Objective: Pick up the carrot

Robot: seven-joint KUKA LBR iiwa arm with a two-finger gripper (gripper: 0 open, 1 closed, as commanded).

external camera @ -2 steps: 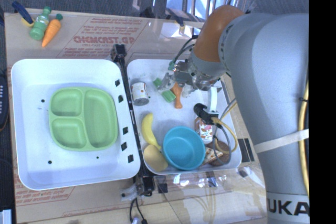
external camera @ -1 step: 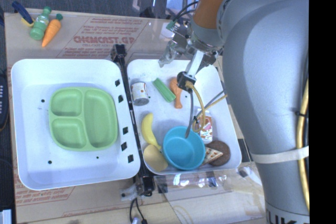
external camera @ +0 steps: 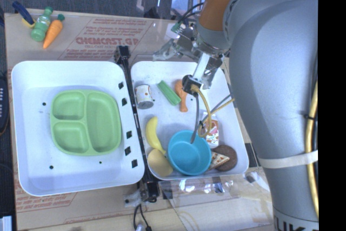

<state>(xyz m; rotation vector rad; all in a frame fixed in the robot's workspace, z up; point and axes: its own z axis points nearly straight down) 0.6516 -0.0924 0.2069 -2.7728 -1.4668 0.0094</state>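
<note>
An orange carrot [external camera: 181,94] lies in the right bin [external camera: 233,116], in its upper middle part, beside a green stick-shaped piece [external camera: 168,92]. A second carrot [external camera: 52,33] with a green top lies outside the bins on the cardboard at the far upper left, next to a green bottle [external camera: 41,26]. My gripper [external camera: 179,50] hangs over the back edge of the right bin, just above and behind the carrot in that bin. From this angle the arm covers its tips, and nothing can be seen held in it.
The right bin also holds a small can [external camera: 144,96], a banana [external camera: 153,132], a blue bowl [external camera: 189,154], a pale round piece [external camera: 158,162], a brown round thing [external camera: 226,156] and a small packet [external camera: 212,132]. A green divided plate [external camera: 86,121] sits in the left bin [external camera: 27,94].
</note>
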